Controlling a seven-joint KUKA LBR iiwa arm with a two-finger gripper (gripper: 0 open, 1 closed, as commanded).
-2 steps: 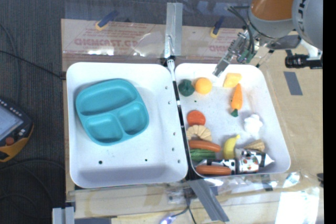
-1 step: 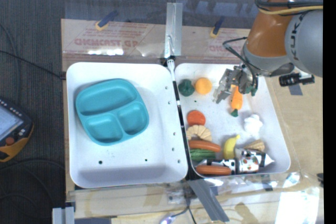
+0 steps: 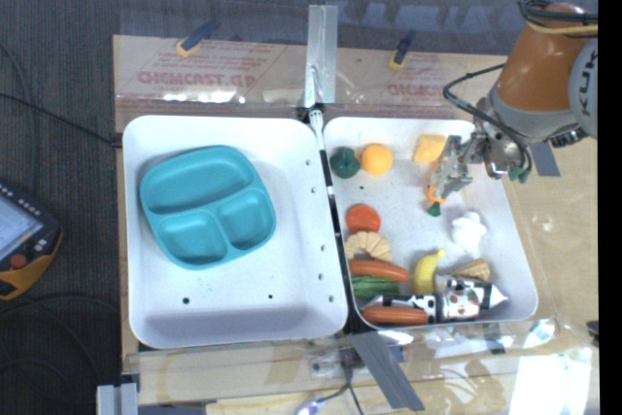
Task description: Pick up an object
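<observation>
Jaws (image 3: 449,178): lowered into the right bin (image 3: 520,253), aperture cannot be told, nothing visibly gripped. Yellow block (image 3: 429,149) just beside; small orange piece (image 3: 432,200) directly beneath, the likely target; white lump (image 3: 468,229) near. Teal tray (image 3: 204,204) well apart.

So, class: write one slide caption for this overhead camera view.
Robot gripper hovers over the right bin of toy food, beside a bin holding a blue tray.
</observation>
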